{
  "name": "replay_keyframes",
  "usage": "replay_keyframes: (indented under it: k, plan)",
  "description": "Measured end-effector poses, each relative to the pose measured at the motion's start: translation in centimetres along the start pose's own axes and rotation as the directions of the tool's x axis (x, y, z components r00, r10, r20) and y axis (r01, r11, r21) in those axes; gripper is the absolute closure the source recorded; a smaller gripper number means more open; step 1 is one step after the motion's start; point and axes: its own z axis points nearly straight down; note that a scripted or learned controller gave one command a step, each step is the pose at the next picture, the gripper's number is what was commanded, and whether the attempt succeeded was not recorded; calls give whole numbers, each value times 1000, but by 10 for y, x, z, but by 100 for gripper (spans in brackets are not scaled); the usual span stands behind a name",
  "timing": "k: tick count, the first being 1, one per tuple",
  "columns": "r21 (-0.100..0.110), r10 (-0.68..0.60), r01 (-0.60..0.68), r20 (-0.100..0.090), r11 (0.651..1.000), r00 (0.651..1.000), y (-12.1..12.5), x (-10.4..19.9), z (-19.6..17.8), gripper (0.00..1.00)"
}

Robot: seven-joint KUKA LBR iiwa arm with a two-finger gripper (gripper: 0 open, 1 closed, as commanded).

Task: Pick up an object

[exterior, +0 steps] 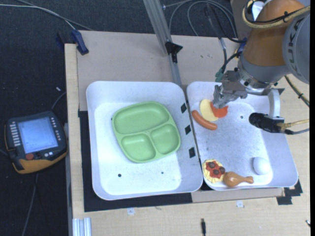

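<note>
Tomato slice (221,111), red-orange, seen in right bin (236,132), upper left part, directly under gripper (220,101) and partly hidden by it. Pale yellow slice (207,108) lies touching tomato slice on its left. Sausage (203,120) lies just below-left of both. Gripper state: cannot be told, tip blurred against items. Pizza slice (213,170) and drumstick (237,180) seen at bin's near edge, egg (261,165) near right corner, all well apart from gripper. Green 3-compartment plate (146,132) seen in left bin (98,132).
</note>
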Motion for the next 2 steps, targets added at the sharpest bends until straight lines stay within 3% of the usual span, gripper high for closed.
replay_keyframes:
  k: [2]
  plan:
    - [2, 1, -1, 0, 1000, 1000, -14, 96, -9, 100]
